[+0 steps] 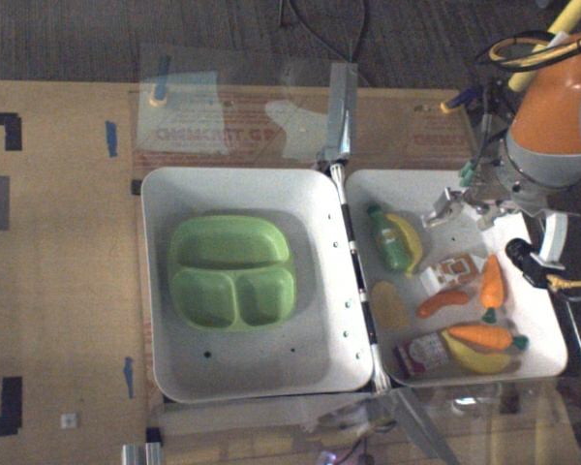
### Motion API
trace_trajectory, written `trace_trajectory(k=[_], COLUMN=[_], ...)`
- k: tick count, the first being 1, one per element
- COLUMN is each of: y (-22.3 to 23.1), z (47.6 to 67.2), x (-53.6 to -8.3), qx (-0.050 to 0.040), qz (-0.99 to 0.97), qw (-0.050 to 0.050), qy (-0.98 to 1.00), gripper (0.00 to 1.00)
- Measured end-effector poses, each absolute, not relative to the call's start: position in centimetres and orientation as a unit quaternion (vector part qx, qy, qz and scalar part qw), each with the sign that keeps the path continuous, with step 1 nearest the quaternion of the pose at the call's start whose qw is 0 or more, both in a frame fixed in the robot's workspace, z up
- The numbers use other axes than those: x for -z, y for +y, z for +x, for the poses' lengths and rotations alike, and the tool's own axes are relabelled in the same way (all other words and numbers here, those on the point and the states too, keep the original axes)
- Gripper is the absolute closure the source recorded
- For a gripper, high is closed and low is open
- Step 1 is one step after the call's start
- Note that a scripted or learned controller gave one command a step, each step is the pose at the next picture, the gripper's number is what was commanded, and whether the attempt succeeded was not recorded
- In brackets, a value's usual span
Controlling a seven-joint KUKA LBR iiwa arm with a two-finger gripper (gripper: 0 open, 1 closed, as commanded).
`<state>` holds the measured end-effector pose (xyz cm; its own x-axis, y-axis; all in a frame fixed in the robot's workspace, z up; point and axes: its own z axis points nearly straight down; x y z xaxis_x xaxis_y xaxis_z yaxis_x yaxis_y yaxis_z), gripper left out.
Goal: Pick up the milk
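The fingers [457, 204] hang over the top part of the right bin [554, 349]. They are small and blurry here, so I cannot tell if they are open or closed. Nothing can be seen between them. Behind them is the grey arm [547, 168] with its orange band [554, 112], coming in from the right.

The milk [454, 271] is a small white and brown carton. It lies flat near the middle of the right bin, below the fingers and apart from them. An orange sausage-shaped toy [443, 303] lies just below the milk. A carrot [492, 286] lies just to its right, with its green end pointing down.

To the left of the milk is a green bottle [387, 237], and a banana [408, 240] lies right beside it. Near the bottom of the bin is a small dark red packet [422, 353]. Next to it is a second banana [481, 360] with another carrot [486, 336] lying on top of it.

The left bin [165, 356] holds a green tray [232, 270] with three sections. Both bins sit on a brown surface [58, 289].
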<state>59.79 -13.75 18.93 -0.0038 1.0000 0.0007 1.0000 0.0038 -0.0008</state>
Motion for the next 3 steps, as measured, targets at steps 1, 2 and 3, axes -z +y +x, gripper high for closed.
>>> trace_trajectory(k=[1, 2, 3], y=[-12.6, -15.8, -21.0], z=[54.0, 60.8, 65.5], x=[-12.7, -8.8, -10.7], qx=[0.0057, 0.0016, 0.0006], qz=[-0.63, -0.566, -0.567], qw=[-0.01, -0.004, -0.003], qy=[-0.776, -0.825, -0.824], gripper=[0.0, 0.0, 0.0])
